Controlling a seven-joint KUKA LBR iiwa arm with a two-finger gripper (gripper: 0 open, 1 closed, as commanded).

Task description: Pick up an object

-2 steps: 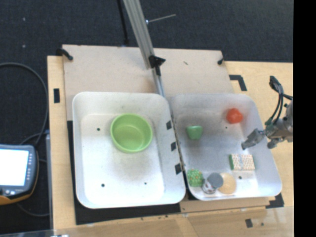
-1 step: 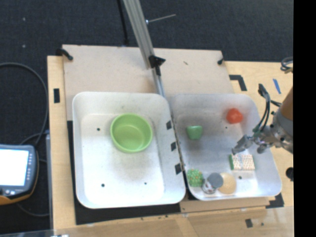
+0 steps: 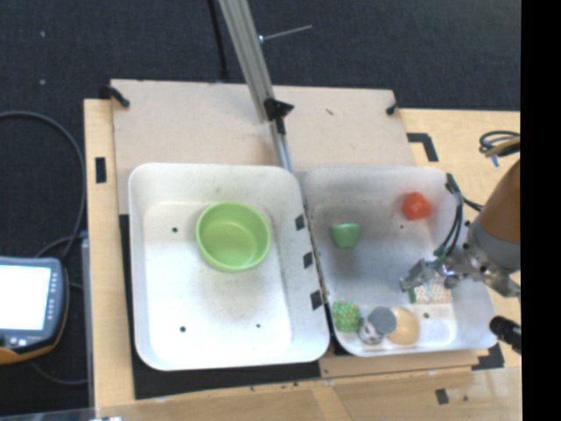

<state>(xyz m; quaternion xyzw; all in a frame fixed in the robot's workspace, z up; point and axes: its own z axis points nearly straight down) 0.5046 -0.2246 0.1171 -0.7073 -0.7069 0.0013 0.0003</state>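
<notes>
— Nearest the camera, along the front wall of the right-hand white bin (image 3: 473, 336), what lies there?

— Three small things in a row: a bumpy green ball (image 3: 346, 314), a grey round piece (image 3: 379, 321) touching a pale tan rounded object (image 3: 404, 326). Any of them could be picked; none is lifted.

— And where are they relative to the gripper (image 3: 427, 275)?

— Gripper sits low in the right part of that bin, just behind and to the right of the tan object, near it but apart. A small patterned white item (image 3: 432, 294) lies directly under or beside the gripper; I cannot tell whether they touch.

— What else is around?

— A small green cup-shaped object (image 3: 345, 233) lies toward the bin's left wall, and an orange-red ball (image 3: 415, 205) near its back right corner, both well apart from the gripper. The left white bin (image 3: 158, 323) holds a lime-green plastic bowl (image 3: 232, 235), upright. A slanted metal pole (image 3: 250, 55) rises from behind the bins on the tabletop (image 3: 105, 384).

— Is the gripper clenched or released?

— I cannot tell; the tips are too small and blurred. Nothing is visibly between them.
</notes>
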